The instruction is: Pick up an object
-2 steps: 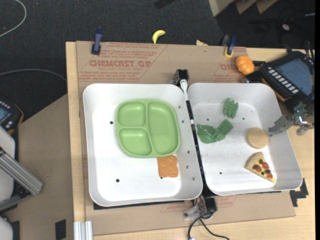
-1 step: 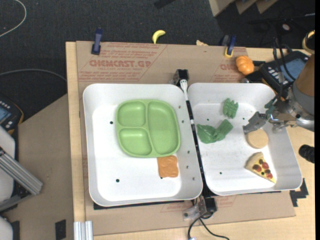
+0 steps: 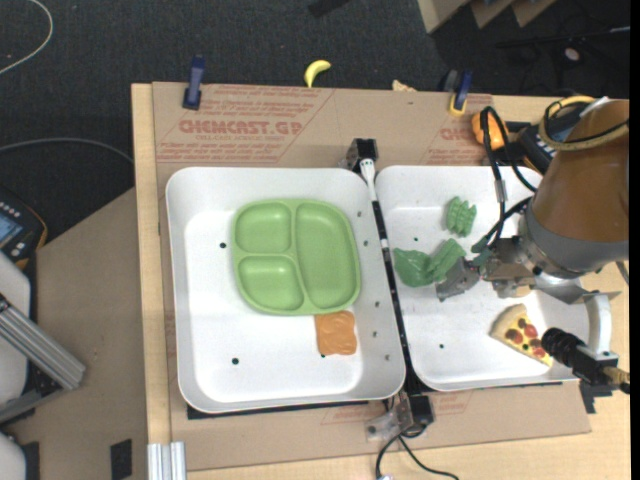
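One fixed camera looks down at a slant on the bench, from far enough to take in both white bins: the left bin and the right bin. Dark floor lies beyond, and the arm enters from the right.
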`<state>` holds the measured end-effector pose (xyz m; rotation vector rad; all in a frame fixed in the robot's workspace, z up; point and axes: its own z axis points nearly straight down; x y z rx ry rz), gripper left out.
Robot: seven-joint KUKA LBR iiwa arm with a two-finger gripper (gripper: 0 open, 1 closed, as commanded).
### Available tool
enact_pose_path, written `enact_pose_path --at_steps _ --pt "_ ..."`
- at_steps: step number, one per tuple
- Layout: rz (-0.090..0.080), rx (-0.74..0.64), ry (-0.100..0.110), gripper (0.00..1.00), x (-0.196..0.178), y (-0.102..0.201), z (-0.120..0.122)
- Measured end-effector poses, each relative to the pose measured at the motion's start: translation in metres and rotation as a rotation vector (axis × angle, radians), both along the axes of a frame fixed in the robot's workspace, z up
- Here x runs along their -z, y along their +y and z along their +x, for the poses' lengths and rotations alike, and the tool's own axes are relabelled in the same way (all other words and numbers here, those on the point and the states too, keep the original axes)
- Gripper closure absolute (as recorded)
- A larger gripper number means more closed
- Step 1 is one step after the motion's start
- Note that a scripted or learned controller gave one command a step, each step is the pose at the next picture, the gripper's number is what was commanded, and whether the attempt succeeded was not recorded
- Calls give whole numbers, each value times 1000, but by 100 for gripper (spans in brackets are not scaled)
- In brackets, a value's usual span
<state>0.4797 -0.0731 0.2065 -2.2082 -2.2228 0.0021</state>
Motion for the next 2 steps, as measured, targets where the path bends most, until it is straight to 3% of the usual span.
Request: enact_pose_path --at_steps 1,2 --pt "-4 11 2 0 71 -36 -3" --pt "-7 4 -12 0 45 -32 35"
